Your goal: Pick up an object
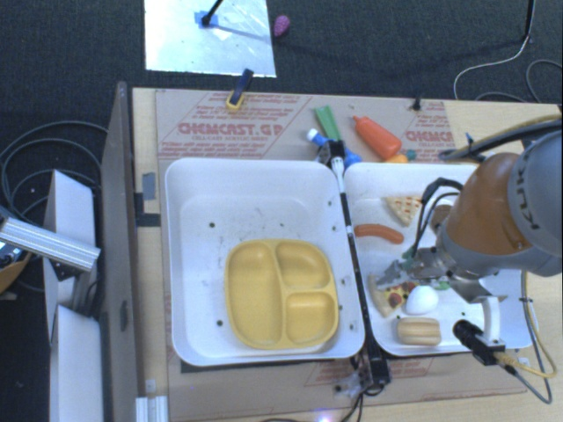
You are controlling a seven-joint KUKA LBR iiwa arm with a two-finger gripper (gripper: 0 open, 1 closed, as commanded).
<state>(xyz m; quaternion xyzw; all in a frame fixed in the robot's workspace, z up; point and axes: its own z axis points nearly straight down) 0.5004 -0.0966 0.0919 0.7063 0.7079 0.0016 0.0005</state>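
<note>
In the left bin (189, 202) a yellow divided tray (281, 292) lies flat toward the near edge, apart from the arm. Along the divider between the bins, at the far end, a green and blue tool (330, 134) and an orange carrot toy (376, 138) lie on the counter (220, 121), outside both bins. In the right bin (369, 181) the candidates for picking are gathered: a pizza slice (404, 207) toward the back, a sausage (378, 233) just in front of it, then a white egg (421, 300) and a bread roll (418, 331) near the front wall. The claw (398, 275) is down low among these, just beside the egg and over a small flat toy I cannot identify. Whether it stands apart or together I cannot tell, and nothing visibly sits in it. By my reading the pick is at the reaching stage: the arm is in place over the right bin, but gripping and lifting an item are not yet done.
</note>
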